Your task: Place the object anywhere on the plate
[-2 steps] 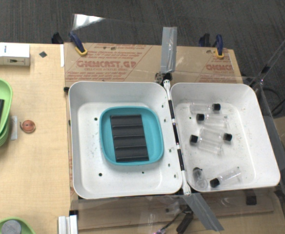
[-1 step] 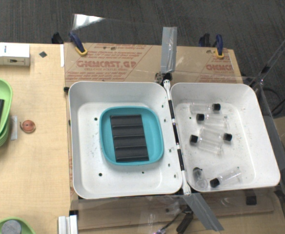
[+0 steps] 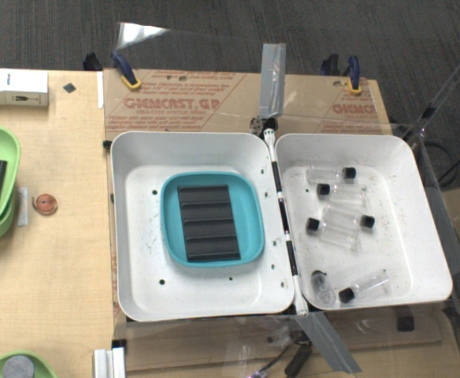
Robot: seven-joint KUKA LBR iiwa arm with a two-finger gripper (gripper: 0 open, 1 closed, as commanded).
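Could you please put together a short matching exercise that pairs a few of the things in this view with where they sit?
Things:
1. teal plate
2. clear vials with black caps
3. green dish
4. small white box

Places:
A. in the right bin
B. at the left edge of the view, on the wooden bench
C. in the left bin
D. top left corner of the bench

Pairs: 1-C, 2-A, 3-B, 4-D
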